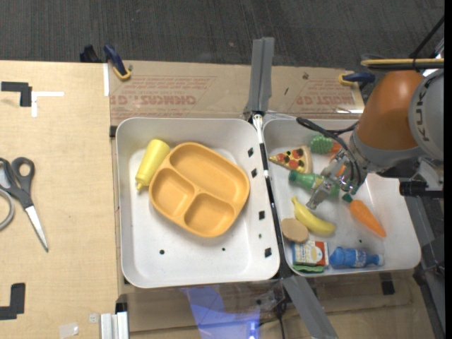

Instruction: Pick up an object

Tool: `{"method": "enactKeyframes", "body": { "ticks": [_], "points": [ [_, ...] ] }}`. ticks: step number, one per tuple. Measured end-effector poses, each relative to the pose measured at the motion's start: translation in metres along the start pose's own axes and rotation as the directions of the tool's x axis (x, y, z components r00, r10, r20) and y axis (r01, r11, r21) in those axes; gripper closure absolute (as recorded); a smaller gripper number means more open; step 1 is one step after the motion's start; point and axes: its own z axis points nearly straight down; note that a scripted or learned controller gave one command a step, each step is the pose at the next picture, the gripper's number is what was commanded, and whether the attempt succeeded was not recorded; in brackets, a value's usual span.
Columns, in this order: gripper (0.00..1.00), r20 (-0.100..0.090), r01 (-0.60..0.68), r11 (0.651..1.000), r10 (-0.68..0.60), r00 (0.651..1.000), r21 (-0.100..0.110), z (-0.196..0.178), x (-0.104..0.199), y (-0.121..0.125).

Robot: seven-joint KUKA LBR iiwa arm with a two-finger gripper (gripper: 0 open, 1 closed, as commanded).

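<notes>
Banana (pixel 313 218) was seen lying in the right bin (pixel 402 256), lower right of the frame, just below the gripper (pixel 323 191), whose fingers were spread and held nothing

Grey arm (pixel 424 119), orange band, black cables, metallic end effector (pixel 326 189).

Robot lab or test bench. Two white bins (pixel 127 260) on a plywood bench (pixel 56 189), clamped cardboard (pixel 183 94) at top, scissors (pixel 27 196) at left, black tape marks (pixel 15 90) upper left, grey arm (pixel 402 119) at right over toy food.
</notes>
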Motion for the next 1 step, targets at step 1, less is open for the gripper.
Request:
{"method": "enactKeyframes", "body": {
  "ticks": [1],
  "points": [
    [0.00,0.001,-0.388,0.922,0.388,0.922,0.001,-0.0003,-0.0362,0.0479]
  ]
}}
